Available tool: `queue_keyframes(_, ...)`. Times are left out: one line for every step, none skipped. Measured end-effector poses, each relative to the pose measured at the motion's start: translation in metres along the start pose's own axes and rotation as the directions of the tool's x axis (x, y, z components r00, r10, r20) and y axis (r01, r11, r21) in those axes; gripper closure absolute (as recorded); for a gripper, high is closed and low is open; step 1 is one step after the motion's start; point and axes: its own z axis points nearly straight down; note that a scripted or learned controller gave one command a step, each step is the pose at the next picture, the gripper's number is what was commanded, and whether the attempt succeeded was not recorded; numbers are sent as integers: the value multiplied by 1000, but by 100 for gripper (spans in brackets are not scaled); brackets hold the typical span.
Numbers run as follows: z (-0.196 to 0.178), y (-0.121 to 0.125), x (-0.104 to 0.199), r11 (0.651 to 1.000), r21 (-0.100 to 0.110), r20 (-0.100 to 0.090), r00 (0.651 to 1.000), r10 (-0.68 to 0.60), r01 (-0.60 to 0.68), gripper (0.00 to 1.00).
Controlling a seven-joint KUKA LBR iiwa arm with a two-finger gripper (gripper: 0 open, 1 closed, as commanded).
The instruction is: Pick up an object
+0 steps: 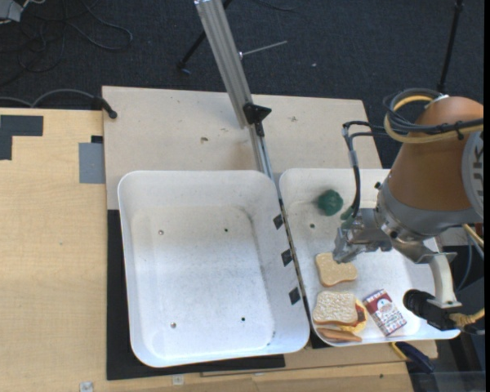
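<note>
Around me lies dark carpet floor point(106, 23) strewn with black cables point(82, 11). A pale plywood table point(180, 129) sits beneath a slanted aluminium rail point(229, 64), and a light wooden panel point(41, 243) spreads beside it.

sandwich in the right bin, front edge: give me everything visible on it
The sandwich looks like a toy: a speckled tan bread slice on top, with yellow and orange-red layers showing along its front and right edges. It lies flat at the front of the right bin, just in front of a single bread slice, with a red-and-white packet close on its right. The gripper is farther back, by the single slice, apart from it.
</note>
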Motion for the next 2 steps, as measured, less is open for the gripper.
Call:
queue_keyframes(-5, -3, 54, 1000, 1, 0, 1000, 0, 0, 100)
queue_keyframes(-6, 1, 104, 1000, 1, 1, 1000, 0, 0, 100)
